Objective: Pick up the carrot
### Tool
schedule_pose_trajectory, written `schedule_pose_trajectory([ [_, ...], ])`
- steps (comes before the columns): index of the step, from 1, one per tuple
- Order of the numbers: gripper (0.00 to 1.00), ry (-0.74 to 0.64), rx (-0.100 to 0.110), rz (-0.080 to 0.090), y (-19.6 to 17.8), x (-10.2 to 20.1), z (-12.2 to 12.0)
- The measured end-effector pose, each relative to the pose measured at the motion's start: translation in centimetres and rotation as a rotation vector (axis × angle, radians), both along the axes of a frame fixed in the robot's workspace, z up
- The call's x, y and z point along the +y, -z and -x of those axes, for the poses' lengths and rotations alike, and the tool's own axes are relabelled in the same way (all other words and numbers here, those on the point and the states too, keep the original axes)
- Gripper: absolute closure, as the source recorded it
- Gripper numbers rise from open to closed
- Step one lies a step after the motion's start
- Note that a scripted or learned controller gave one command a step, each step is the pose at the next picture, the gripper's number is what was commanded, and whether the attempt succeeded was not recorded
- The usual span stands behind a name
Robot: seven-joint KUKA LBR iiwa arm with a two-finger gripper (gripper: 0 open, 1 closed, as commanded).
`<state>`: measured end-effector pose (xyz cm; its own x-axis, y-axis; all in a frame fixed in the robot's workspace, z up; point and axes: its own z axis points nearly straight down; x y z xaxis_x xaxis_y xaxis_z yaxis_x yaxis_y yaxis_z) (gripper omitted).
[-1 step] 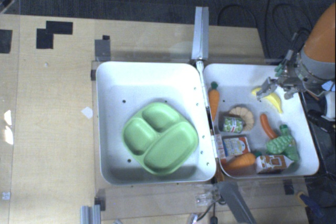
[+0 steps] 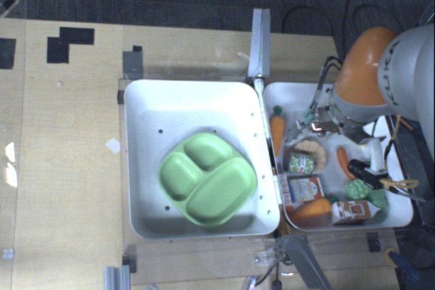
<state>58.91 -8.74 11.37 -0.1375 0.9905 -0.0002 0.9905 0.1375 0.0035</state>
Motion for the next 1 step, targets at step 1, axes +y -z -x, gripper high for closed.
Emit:
schedule_pose_trajectory([
  [1,0.00,-0.053,-0.009,0.001,2.40,0.01,0.82],
])
